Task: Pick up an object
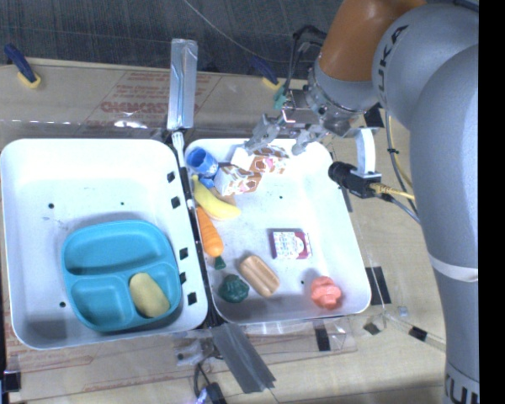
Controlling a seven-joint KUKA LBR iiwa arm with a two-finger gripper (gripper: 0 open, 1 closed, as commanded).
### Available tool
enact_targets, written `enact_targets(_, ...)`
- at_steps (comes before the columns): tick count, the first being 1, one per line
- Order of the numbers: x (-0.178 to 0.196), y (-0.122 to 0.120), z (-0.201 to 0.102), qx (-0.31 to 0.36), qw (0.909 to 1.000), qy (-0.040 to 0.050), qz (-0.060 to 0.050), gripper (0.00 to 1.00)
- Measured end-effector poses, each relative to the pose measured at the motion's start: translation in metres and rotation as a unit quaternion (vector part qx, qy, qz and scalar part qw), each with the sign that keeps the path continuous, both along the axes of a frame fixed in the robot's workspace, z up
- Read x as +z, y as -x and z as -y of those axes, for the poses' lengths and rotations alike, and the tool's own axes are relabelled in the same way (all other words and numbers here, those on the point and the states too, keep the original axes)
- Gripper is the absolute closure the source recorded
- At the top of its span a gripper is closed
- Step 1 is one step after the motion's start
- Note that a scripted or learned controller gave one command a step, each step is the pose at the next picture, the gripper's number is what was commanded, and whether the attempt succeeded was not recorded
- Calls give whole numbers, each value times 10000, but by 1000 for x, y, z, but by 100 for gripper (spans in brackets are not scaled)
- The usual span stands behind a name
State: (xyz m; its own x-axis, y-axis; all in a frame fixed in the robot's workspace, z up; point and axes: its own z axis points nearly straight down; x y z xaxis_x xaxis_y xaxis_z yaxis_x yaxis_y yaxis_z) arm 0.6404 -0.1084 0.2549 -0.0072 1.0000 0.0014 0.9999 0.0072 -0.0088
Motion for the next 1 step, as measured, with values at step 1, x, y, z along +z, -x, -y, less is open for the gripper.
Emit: enact_targets(1, -118, 85, 32, 185, 9998, 0, -35, 0)
